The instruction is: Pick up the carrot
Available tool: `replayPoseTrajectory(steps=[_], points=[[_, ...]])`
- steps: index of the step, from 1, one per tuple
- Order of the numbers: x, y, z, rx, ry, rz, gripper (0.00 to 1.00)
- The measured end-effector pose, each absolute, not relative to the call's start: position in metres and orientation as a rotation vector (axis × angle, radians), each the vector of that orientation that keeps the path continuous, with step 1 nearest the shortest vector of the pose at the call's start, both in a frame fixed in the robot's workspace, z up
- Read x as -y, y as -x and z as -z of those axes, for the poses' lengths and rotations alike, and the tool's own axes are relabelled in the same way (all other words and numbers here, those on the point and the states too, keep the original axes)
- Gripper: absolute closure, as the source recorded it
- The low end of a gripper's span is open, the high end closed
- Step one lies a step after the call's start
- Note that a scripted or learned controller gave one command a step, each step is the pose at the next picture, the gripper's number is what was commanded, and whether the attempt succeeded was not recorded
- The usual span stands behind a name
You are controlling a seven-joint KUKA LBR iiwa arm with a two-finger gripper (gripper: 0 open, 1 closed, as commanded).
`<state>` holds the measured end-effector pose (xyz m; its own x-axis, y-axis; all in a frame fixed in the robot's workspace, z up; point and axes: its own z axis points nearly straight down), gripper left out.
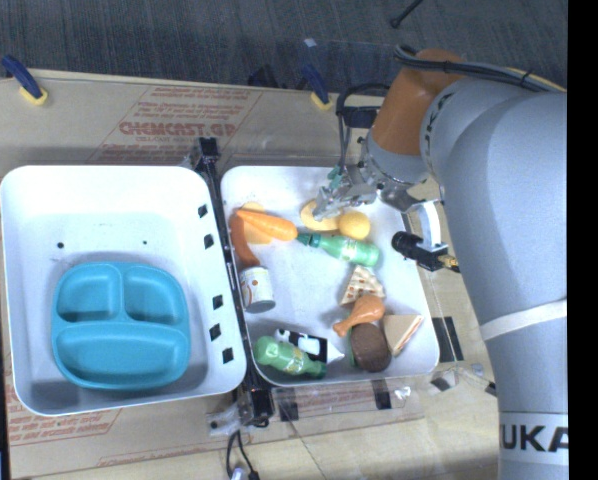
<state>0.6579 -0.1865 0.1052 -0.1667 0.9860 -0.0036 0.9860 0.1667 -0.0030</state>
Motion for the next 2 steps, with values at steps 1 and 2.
replayPoseTrajectory(steps=[1, 2], points=[[0.154, -0.551, -0.095, -2.280, -2.176, 0.011, 1.00], [0.060, -0.543, -0.193, -2.037, -2.397, 0.005, 1.00]])
